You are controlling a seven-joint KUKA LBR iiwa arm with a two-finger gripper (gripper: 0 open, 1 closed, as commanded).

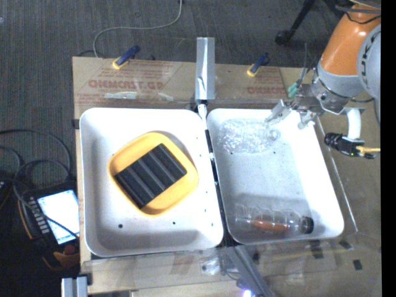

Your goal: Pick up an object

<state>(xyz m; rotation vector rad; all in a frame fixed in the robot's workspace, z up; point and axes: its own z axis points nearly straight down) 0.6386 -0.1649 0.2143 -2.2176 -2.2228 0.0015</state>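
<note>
My gripper [289, 117] hangs over the far right corner of the right bin [328, 184], open, with nothing between its fingers. Just to its left, a crumpled clear plastic piece [247, 136] lies at the far side of that bin. A clear plastic bottle [275, 221] with something orange-red inside lies on its side along the bin's near wall. In the left bin [99, 221], a yellow rounded block with a black ribbed top [153, 172] sits in the middle.
A metal divider post [205, 73] stands behind the gap between the bins. Two blue and yellow clamps [125, 56] [258, 64] hold the cardboard backing. Cables and a small screen [55, 212] lie on the floor to the left.
</note>
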